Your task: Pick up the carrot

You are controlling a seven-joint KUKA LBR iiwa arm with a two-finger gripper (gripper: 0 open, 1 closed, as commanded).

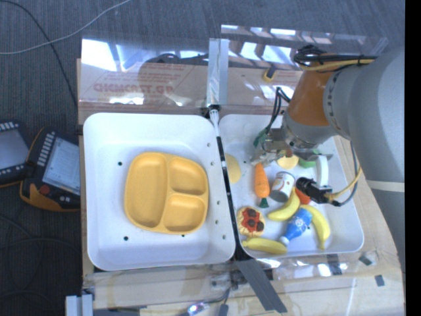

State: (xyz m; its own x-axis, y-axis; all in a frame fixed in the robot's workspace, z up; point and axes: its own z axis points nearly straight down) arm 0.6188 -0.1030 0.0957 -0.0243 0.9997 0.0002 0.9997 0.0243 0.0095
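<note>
The carrot (262,182), orange with a small green tip at its near end, lies lengthwise in the right bin (342,236). My gripper (268,148) hangs just beyond the carrot's far end, over the bin's back part, under the orange band of the arm. Nothing shows between the gripper and the carrot; the carrot rests on the bin floor.
Around the carrot lie a small can (283,185), bananas (287,209), a blue bottle (298,224), a pizza slice (250,220), and a yellow piece (233,169) by the divider. The left bin (105,143) holds a yellow divided plate (167,192). A pendant lies at far left.
</note>
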